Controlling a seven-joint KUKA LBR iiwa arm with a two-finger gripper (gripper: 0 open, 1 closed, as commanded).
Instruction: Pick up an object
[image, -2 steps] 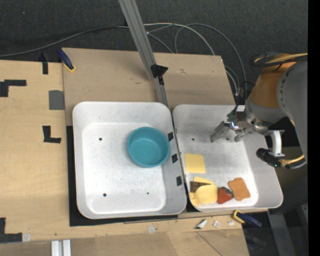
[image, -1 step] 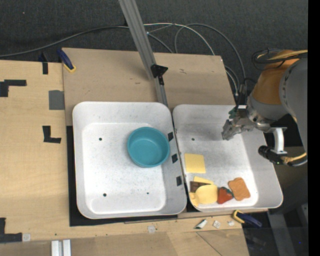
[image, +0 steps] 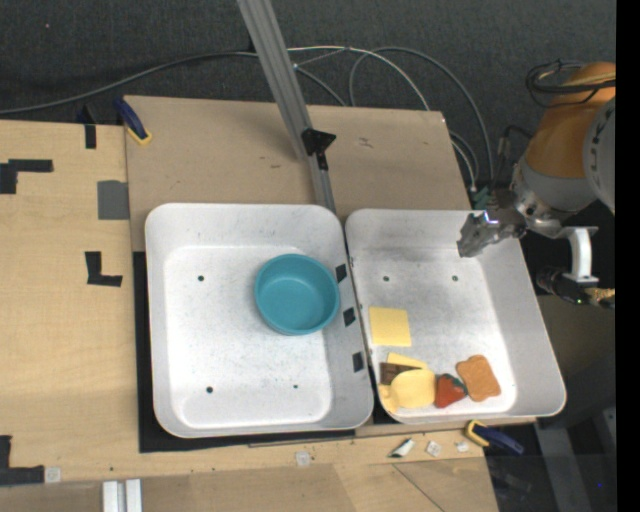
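We cannot tell how our gripper (image: 478, 236) is set above the right bin's (image: 440, 290) far edge, well apart from the yellow block (image: 390, 326) and crowded toys, where a descent risks grabbing nothing.

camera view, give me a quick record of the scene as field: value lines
left bin: holds a blue bowl, upright
right bin: holds a yellow square near its middle left, and a cluster at its near edge
cluster: yellow piece, red piece, orange piece, close together
gripper: over the far right corner of the right bin, apart from all the pieces
held: nothing seen between the fingers
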